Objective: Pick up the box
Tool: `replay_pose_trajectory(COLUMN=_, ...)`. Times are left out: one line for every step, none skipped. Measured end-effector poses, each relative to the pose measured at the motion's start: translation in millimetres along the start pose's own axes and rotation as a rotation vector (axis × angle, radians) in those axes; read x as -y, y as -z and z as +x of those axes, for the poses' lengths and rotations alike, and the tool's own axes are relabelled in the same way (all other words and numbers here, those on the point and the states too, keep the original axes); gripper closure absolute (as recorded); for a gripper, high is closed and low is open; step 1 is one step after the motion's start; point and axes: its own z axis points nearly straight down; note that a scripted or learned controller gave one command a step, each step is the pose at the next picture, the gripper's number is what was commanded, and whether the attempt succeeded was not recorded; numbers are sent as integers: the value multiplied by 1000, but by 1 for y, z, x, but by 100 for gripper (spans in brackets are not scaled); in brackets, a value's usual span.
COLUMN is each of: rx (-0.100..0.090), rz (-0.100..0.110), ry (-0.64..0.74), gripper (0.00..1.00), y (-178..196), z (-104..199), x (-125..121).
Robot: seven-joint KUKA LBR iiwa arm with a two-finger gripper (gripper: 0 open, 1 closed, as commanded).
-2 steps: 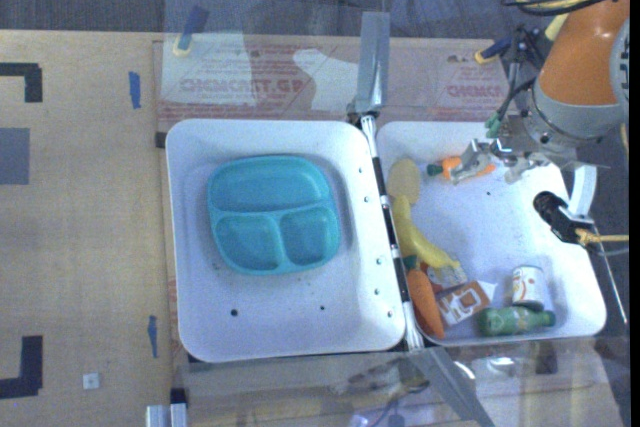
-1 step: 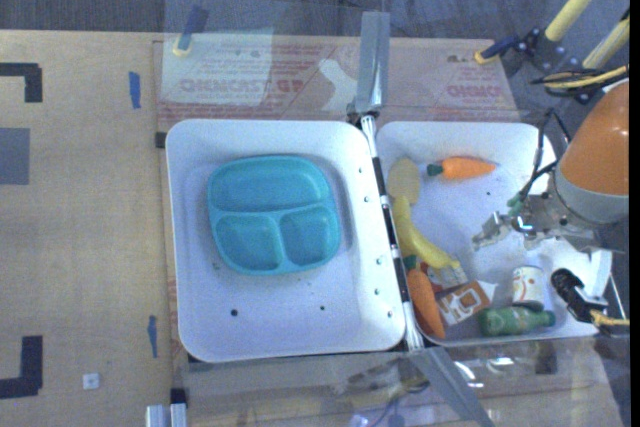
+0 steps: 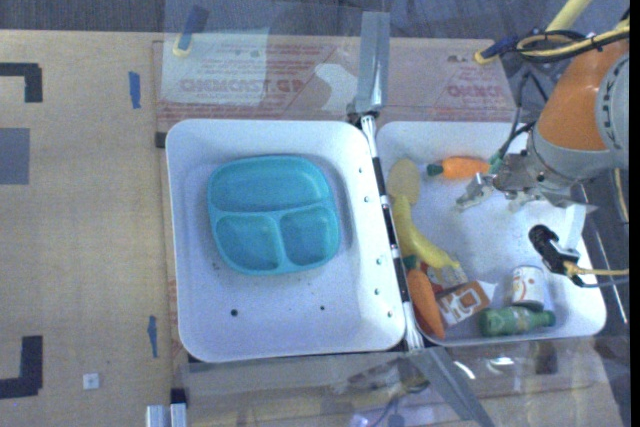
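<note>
Pincer (image 3: 487, 187) at right of frame, over right bin (image 3: 590, 315); open or closed, cannot tell. Box (image 3: 465, 300) lower right, well apart.

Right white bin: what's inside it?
The right white bin holds a yellow banana, two orange carrots, a small orange-and-white box, a green bottle and a white can. Anything under that pile is covered.

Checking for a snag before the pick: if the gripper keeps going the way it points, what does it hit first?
The gripper points left, near the carrot. Straight on, it would probably first meet the banana by the bin's left wall, though height is unclear.
</note>
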Motion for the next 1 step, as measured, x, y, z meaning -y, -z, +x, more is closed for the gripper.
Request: replay_pose_trajectory(rx=-5, rz=0, ry=3, gripper=0, y=2, z=-34, x=80)
